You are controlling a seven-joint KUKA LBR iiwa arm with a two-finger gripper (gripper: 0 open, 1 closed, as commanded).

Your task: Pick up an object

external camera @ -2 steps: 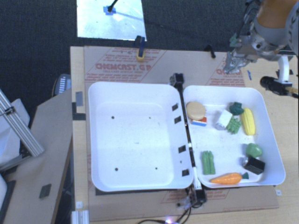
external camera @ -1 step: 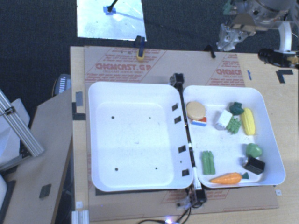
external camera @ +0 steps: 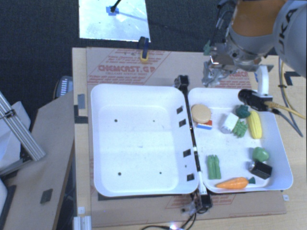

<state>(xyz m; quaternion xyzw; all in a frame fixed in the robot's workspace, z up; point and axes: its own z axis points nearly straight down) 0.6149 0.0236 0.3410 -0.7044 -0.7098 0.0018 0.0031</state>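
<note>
Pick hadn't started — gripper (external camera: 214, 75) hung above right bin's (external camera: 283, 147) far-left rim, nothing btwn it; can't tell its opening. Objs — carrot (external camera: 232, 183), corn (external camera: 254, 124) etc. — lay untouched inside.

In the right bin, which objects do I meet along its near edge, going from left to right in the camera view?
Green bundle → orange carrot → black block.
</note>
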